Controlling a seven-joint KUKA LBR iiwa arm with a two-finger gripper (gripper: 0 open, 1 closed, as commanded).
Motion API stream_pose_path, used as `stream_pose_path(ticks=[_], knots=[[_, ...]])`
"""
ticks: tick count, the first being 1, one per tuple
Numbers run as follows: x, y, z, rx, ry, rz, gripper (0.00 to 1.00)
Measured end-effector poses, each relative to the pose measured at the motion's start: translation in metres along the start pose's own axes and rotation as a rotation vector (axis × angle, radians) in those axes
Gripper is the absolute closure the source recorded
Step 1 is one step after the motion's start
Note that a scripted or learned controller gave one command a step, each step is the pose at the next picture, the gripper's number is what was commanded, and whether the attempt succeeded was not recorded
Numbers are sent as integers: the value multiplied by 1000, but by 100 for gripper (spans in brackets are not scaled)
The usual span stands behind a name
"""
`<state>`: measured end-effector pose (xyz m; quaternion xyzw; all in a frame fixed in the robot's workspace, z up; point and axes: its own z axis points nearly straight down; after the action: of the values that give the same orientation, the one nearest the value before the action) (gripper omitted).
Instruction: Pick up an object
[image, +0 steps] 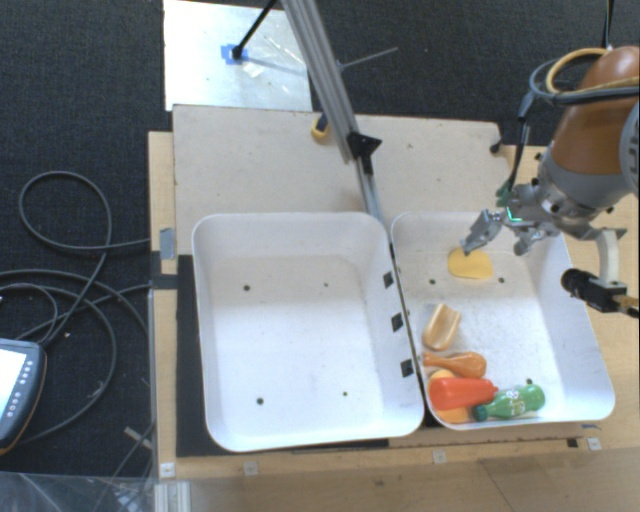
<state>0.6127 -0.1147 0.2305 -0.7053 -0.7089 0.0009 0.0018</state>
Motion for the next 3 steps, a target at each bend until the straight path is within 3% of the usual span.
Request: stream_pose_path(ticks=[1,3], knots=[[0,1,-2,-4,-1,1,0],[7,5,102,2,0,3,0]])
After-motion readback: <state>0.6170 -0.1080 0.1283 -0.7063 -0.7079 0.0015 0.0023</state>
